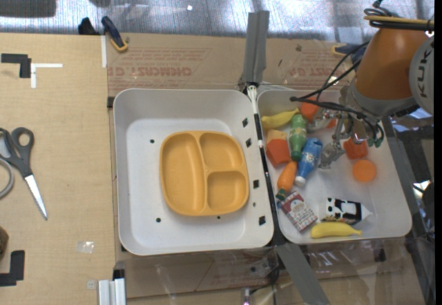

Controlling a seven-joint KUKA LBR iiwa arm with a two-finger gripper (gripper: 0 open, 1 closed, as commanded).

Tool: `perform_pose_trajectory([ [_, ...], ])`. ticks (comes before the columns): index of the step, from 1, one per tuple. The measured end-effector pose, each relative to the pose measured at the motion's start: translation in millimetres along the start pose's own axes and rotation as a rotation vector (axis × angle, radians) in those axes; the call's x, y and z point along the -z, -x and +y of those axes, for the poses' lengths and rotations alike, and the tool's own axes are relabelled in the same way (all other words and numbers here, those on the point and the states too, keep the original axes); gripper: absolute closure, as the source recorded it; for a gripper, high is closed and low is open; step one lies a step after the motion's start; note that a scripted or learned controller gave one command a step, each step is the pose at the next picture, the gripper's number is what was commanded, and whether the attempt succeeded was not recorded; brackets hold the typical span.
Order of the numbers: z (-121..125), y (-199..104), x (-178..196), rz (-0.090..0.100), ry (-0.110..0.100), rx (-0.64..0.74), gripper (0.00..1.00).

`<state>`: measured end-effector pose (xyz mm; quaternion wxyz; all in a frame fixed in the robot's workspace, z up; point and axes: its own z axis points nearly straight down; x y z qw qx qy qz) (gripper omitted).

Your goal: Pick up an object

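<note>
the tool point(336, 147) hangs low in the right bin point(394, 221), fingers spread, pinching nothing, just right of a blue bottle point(310, 157). a green bottle point(297, 132), bananas and an orange ball point(364, 171) lie nearby. a yellow tray point(204, 173) sits in the left bin point(131, 179).

Scissors point(26, 165) on bench L; yellow divided tray point(204, 173) in L bin point(131, 179).

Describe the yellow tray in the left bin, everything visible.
The yellow tray is a rounded-rectangular plate, apparently plastic, with three compartments: one long section along its left side and two smaller ones on the right, split by raised ridges. It lies flat, right side up, slightly rotated, near the middle of the left bin. All three compartments look bare. It touches just the bin floor.
</note>
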<state>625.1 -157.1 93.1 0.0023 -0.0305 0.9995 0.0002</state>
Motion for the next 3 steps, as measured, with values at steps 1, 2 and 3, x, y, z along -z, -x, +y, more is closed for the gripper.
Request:
perform_pose_trajectory([
  [1, 0, 2, 11, -0.006, -0.002, 0.001, 1.00],
  [2, 0, 2, 11, -0.006, -0.001, 0.001, 0.00],
  [3, 4, -43, 0, 0.002, 0.000, 0.115, 0.00],
])
